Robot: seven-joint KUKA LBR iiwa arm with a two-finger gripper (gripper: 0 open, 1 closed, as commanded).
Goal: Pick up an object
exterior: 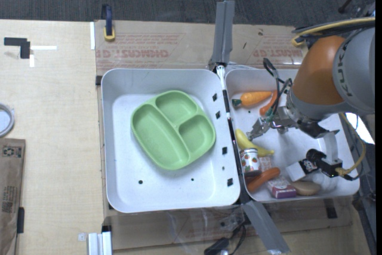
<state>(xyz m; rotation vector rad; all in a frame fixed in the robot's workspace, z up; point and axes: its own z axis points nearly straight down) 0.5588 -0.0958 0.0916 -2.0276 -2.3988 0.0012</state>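
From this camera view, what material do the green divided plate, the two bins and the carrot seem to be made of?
The green plate looks like matte moulded plastic or silicone: even colour, soft rounded dividers, no glare. The left bin and the right bin look like thin white plastic with a slight sheen and rolled rims. The carrot seems a plastic toy: uniform orange, smooth surface, though real cannot be excluded.

On my arm (352, 68), above the end effector (262, 126), I read "KUK". Beyond it to the left, the cardboard (143, 46) carries red upside-down lettering I cannot make out.
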